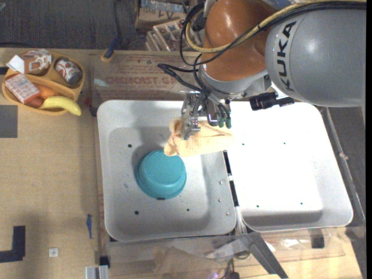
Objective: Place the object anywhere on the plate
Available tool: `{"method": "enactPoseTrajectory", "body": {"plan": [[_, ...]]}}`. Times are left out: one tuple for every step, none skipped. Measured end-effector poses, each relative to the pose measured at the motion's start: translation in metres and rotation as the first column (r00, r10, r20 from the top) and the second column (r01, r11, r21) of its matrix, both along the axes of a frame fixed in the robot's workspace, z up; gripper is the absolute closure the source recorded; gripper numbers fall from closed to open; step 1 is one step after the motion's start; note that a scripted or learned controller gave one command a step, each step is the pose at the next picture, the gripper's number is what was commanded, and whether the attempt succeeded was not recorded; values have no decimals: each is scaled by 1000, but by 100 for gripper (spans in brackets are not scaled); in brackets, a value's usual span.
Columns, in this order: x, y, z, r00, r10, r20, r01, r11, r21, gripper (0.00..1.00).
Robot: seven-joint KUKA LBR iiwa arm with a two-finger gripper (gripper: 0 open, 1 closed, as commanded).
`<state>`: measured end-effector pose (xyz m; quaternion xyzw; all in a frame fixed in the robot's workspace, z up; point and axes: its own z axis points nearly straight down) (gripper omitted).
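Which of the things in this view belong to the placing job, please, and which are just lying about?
Part of the job:
- end effector, above the left bin
- tan cloth hanging at the end effector
- teal plate, resting in the left bin

Just lying about:
- right bin
- yellow tray of toy food on the bench, with its banana

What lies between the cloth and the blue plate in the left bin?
Nothing visible does. The cloth hangs at the hand over the back of the left bin, and its lower corner already reaches the rim of the blue plate. The bin floor around the plate shows no other object.
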<state>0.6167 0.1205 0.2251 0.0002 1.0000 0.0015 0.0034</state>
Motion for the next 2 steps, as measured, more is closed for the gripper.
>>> {"method": "enactPoseTrajectory", "body": {"plan": [[-12,51,1,1000,1,0,-1,1000,0,100],[-12,51,2,1000,1,1,-1,1000,1,0]]}}
